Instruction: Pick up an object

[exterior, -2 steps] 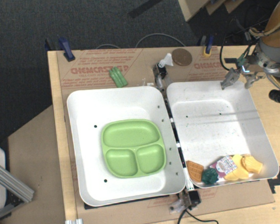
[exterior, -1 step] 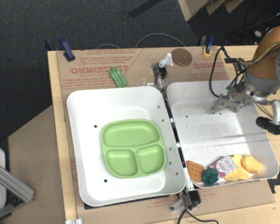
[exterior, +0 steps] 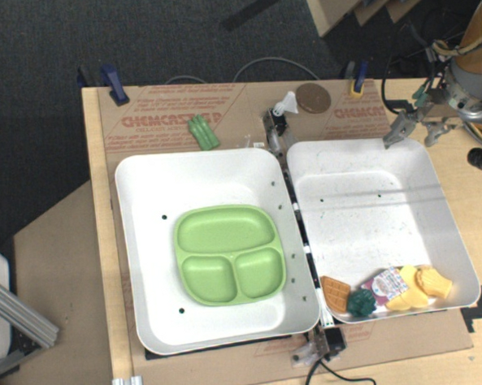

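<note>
The tool [exterior: 418, 128] hangs wide, holding nothing, above the right bin's [exterior: 372, 212] far edge; toys [exterior: 393, 288] lie in its near corner.

one fixed camera looks down at a slant on both bins [exterior: 138, 234] from above.

arm [exterior: 472, 76] cut off at right edge

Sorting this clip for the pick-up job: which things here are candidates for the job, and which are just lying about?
For the job:
- gripper, over the right bin's far right corner
- toy pile in the right bin's near corner: waffle piece, dark green piece, yellow pieces

Lying about:
- green divided plate in the left bin
- green item on the cardboard
- brown disc
- blue clamps
</note>
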You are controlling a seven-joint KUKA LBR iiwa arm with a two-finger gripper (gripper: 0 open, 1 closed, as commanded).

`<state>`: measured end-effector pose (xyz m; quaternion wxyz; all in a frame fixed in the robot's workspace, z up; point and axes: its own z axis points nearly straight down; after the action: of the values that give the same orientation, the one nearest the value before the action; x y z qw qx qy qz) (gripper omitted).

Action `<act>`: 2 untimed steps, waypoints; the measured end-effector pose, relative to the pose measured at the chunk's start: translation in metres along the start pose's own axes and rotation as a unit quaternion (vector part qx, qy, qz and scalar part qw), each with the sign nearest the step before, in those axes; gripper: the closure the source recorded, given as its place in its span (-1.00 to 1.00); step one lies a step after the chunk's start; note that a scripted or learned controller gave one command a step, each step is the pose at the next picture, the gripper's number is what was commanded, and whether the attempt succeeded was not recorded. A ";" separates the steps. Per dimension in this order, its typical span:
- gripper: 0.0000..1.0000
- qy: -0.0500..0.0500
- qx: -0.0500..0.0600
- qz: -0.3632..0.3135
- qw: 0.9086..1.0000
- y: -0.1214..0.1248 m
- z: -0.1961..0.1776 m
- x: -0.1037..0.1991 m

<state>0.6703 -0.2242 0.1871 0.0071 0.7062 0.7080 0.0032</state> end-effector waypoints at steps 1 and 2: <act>-1.00 0.008 0.011 0.001 1.000 -0.034 0.107 0.005; 1.00 0.004 0.006 0.000 1.000 -0.031 0.091 0.003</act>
<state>0.6403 -0.2219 0.0958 0.0003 0.7064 0.7078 0.0014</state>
